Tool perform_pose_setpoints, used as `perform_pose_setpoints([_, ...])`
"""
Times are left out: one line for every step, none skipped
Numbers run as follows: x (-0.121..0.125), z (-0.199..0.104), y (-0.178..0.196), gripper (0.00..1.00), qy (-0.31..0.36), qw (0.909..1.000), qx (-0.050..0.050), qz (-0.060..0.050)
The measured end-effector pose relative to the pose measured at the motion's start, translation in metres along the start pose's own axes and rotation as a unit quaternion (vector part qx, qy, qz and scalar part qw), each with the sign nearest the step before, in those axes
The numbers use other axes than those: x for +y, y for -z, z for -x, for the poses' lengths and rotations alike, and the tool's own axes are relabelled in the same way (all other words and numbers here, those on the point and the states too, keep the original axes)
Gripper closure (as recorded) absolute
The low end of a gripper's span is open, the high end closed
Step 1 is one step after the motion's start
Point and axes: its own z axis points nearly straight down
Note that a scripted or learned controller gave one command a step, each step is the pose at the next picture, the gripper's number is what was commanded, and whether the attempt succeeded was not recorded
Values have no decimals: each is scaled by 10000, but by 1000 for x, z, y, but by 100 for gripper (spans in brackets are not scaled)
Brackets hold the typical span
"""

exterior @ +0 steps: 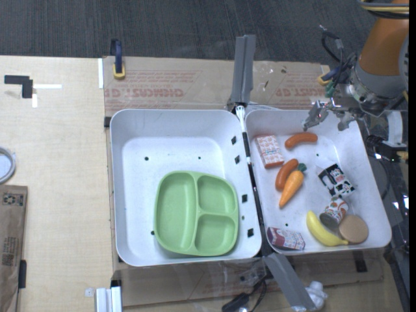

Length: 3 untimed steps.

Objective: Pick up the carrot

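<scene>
The carrot (pixel 292 186), orange with a green top, lies tilted near the middle of the right bin (pixel 370 174). Its top touches a second orange oblong piece (pixel 285 172) just to its left. My gripper (pixel 328 118) hangs over the bin's far right corner, above and to the right of the carrot and well apart from it. It is open, with nothing between its fingers (pixel 314 117). An orange sausage (pixel 301 139) lies just below the gripper.
The right bin also holds a pink box (pixel 268 150), a black-and-white toy (pixel 335 179), a can (pixel 335 210), a banana (pixel 322 231), a brown disc (pixel 353 229) and a red packet (pixel 286 239). A green divided plate (pixel 196 213) sits in the left bin (pixel 130 174).
</scene>
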Motion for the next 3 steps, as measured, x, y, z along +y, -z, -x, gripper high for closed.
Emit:
perform_pose_setpoints([-40, -46, -104, 0, -201, 9998, -3, 41])
perform_pose_setpoints([-135, -48, -110, 0, -136, 9999, 3, -2])
perform_pose_setpoints([-135, -47, -102, 100, -159, 9999, 2, -10])
